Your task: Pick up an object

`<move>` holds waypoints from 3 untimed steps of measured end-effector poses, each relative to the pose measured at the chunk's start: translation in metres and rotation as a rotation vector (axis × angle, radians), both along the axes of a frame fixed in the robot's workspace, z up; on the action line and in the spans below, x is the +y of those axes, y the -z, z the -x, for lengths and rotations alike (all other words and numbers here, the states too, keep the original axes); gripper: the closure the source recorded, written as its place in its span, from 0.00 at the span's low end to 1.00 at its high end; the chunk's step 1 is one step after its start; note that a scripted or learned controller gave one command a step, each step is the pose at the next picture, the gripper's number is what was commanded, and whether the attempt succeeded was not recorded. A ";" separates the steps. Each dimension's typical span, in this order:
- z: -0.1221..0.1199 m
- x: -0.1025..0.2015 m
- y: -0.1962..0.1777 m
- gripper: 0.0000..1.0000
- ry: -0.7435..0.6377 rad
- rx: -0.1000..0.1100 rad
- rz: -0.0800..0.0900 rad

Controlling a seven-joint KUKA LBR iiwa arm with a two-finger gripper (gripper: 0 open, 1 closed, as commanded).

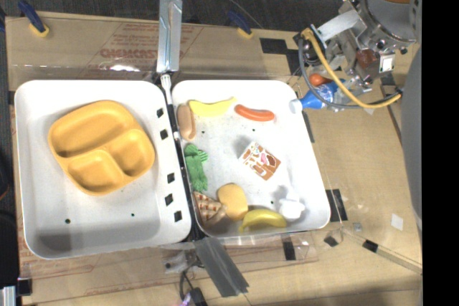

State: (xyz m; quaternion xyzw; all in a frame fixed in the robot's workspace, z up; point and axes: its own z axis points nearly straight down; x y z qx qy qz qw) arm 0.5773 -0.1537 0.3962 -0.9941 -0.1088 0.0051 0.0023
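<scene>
Saw blue object [316,98] at right bin [307,154] far right rim, just under claw [331,86]; couldn't tell claw state. Toy food crowded bin's edges, centre open. Yellow tray [100,145] in left bin [36,175]. Cardboard-covered surface [373,175] beyond.

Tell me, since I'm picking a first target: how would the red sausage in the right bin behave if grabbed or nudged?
The sausage looks like a smooth, rounded toy, so it may slip in a grip. Its tube shape suggests it would roll if pushed sideways. It lies apart from the banana, on bare bin floor, so it probably moves freely.
</scene>
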 end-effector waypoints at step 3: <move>-0.023 0.027 0.231 1.00 -0.024 0.006 -0.002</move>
